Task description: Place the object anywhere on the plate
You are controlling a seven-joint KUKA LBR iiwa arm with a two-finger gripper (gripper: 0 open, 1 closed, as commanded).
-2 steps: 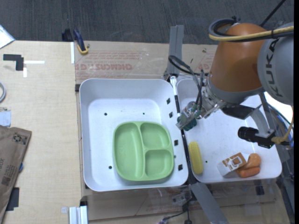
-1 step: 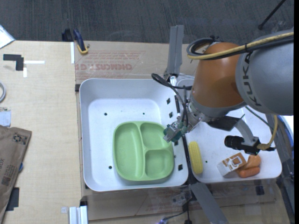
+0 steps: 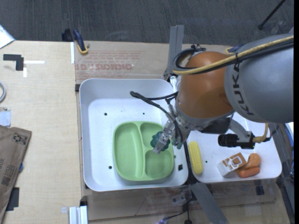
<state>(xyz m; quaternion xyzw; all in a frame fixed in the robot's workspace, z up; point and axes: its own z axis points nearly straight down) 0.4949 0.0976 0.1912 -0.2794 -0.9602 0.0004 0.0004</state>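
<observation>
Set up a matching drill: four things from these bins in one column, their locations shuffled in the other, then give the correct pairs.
Things:
1. green divided plate
2. corn cob
3. carrot
4. gripper

Places:
A. far right corner of the right bin
B. over the plate's right side
C. left edge of the right bin, beside the divider
D. flat in the left bin

Pairs: 1-D, 2-C, 3-A, 4-B

The scene is evenly and brightly lit from above; soft shadows are cast, and slight blur is seen throughout.
</observation>
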